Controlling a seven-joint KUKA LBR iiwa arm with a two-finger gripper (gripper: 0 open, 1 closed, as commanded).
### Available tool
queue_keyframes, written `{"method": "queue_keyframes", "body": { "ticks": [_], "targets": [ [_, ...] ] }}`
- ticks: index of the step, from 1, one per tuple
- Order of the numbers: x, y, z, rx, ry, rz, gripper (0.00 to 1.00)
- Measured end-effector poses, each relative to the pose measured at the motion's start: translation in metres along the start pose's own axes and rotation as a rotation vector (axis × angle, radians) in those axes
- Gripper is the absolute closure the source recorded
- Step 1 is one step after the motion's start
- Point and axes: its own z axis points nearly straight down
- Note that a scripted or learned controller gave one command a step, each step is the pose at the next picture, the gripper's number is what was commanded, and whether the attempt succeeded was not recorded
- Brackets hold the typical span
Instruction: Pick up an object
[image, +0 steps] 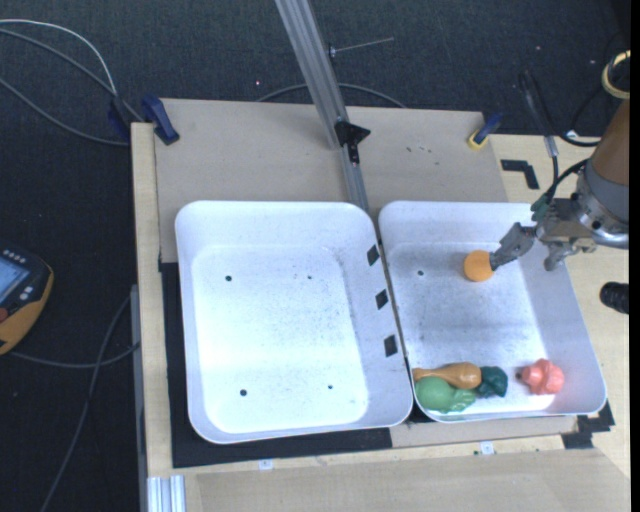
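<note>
Camera view: 2-finger gripper (532, 250), jaws spread, at 3 o'clock of round orange ball (478, 267), no long axis.

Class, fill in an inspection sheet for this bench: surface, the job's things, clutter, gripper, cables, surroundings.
Surface: wooden bench bearing a left bin and a right bin, side by side.
Job's things: orange ball in the right bin's far part; green toy, tan toy, dark green piece and pink toy along its near edge.
Clutter: nothing seen.
Gripper: gripper open above the right bin, one finger beside the ball, holding nothing.
Cables: cable on the floor, far left.
Surroundings: dark carpet; handheld device at left.
</note>
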Motion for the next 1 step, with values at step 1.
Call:
{"method": "queue_keyframes", "body": {
  "ticks": [1],
  "targets": [
    [-0.0111,0.0349,-0.0452,-0.003,-0.001,0.006,0.0]
  ]
}}
